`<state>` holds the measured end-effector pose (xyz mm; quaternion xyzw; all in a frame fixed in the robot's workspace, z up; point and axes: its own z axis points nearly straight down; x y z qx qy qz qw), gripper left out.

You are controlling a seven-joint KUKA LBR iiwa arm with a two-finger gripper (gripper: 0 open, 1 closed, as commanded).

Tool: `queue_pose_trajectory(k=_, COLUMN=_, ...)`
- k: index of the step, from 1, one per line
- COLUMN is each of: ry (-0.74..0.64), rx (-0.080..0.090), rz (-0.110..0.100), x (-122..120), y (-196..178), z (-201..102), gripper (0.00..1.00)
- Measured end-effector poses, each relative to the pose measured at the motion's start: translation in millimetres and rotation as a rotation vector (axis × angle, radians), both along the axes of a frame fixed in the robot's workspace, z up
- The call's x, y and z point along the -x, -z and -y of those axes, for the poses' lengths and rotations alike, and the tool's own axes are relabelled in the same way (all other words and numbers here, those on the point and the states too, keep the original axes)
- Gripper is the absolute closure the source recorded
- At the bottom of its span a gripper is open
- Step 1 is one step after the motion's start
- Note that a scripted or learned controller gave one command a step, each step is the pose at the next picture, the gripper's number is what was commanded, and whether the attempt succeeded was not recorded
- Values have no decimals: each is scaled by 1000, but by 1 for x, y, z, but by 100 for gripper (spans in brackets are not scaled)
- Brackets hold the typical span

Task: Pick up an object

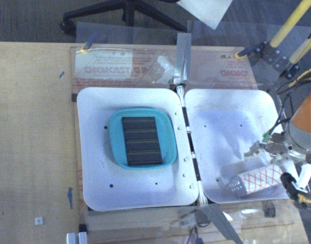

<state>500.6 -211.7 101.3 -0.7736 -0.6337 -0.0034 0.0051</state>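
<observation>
The arm comes in from the right, its hand (271, 151) low over the right bin (221, 111); whether it is clenched or released, I cannot tell. Just beside it lies a clear bottle with a red-checked label (254, 180), near the front wall. This looks like the approach step: next, centre over the bottle and close. The teal dish (114, 136) sits well apart in the left bin (94, 105).

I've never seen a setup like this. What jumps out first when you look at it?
Probably the turquoise tray with the dark ridged block, sitting in the middle of the left white bin. Next comes the robot's gripper reaching into the right bin near its lower right corner, just above a clear package with a red crisscross pattern.
</observation>
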Motion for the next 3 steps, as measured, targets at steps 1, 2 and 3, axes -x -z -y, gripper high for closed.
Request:
queue_pose_trajectory(k=1, ry=417, rx=13, rz=-3, x=12, y=-69, z=-2, gripper=0)
queue_pose_trajectory(k=2, ry=414, rx=14, rz=-4, x=12, y=-78, z=-3, gripper=100)
queue_pose_trajectory(k=3, ry=509, rx=13, rz=-4, x=21, y=-168, z=-67, gripper=100)
